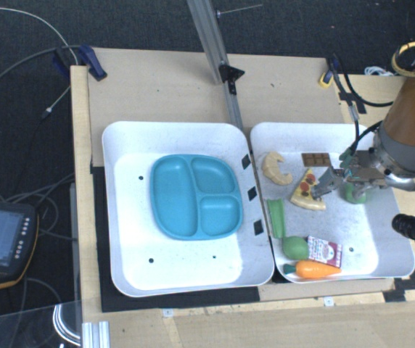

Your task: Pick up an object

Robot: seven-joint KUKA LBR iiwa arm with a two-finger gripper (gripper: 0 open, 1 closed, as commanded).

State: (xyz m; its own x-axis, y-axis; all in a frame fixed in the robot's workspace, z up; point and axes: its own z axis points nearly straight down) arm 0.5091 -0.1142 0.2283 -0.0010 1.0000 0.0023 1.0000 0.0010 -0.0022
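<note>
Pizza slice (308, 190) lay in the right bin (381, 245), near its middle, tip toward the far wall. End effector (336, 180) sat low over the bin just right of the slice, dark fingers (326, 184) reaching toward its edge; contact unclear, and I could not tell whether the fingers were spread or closed. A green object (355, 192) lay right beside it. Nothing seen between the fingers.

Around the slice: brown chocolate bar (315, 159) behind it, pale croissant-shaped piece (276, 167) to its left, green stick (276, 218) along the bin's left wall. Near the front wall: green round fruit (294, 247), small red-and-white carton (323, 250) with print too small to read, orange carrot (317, 270).

Left bin (128, 194) held a blue divided plate (195, 196). Both bins sat on the wooden bench (157, 85).
</note>
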